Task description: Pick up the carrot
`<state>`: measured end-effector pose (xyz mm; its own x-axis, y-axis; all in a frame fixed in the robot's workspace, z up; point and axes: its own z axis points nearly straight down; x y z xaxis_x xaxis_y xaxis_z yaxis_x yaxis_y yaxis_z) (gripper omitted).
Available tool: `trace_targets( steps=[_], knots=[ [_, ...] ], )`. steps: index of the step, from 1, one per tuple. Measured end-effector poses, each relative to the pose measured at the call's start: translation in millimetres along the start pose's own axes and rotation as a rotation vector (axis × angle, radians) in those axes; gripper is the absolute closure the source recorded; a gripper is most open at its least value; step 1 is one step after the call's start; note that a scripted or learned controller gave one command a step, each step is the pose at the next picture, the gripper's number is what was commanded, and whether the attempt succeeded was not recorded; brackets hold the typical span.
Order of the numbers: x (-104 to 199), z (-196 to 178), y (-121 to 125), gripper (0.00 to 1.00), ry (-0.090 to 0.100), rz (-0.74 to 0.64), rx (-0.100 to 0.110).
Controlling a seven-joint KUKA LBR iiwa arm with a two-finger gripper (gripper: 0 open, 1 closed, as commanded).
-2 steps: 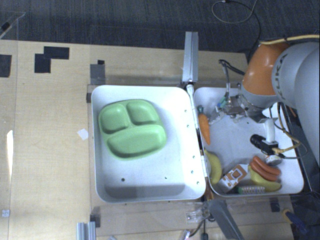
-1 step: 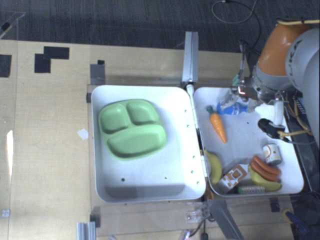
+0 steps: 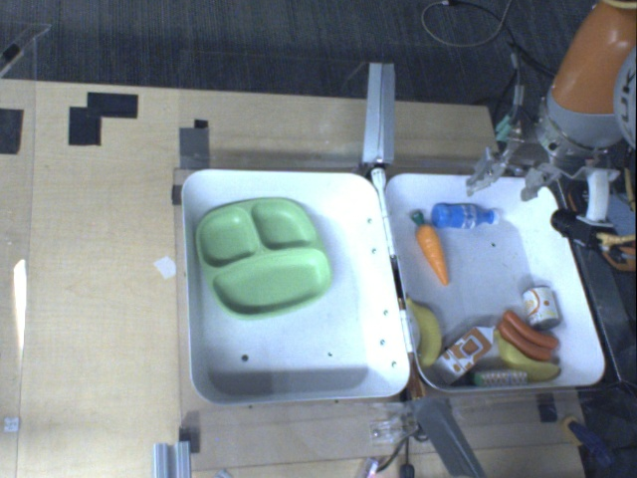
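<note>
The carrot [image 3: 432, 252] lies in the right bin [image 3: 577, 297], in its upper left part, with its green top toward the upper left and its orange tip pointing down and to the right. Just above it a blue bottle [image 3: 463, 215] lies on its side, close to the carrot's top. The hand [image 3: 516, 170] hangs at the upper right of the frame, over the far rim of the right bin, above and to the right of the carrot and well apart from it. Its fingers are spread, with nothing between them. Along the lower edge of the right bin sit a banana [image 3: 428, 332], a small carton [image 3: 467, 354], a hot dog [image 3: 529, 339] and a small can [image 3: 541, 307]. In the left bin [image 3: 299, 366] rests a green divided plate [image 3: 263, 255]. Both bins stand on the pale wooden counter [image 3: 90, 297].
</note>
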<state>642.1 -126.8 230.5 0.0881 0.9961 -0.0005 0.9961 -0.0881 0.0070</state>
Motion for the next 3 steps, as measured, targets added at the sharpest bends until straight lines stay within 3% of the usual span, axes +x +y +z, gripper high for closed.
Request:
trace_targets(
  steps=[1,2,3],
  knots=[
    [41.9,20.6,5.9,0.00,0.001,0.181,0.003],
    [62.9,45.1,21.8,0.00,0.000,0.351,0.003],
    [40.0,136.1,-25.2,0.00,0.001,0.277,0.003]
  ],
)
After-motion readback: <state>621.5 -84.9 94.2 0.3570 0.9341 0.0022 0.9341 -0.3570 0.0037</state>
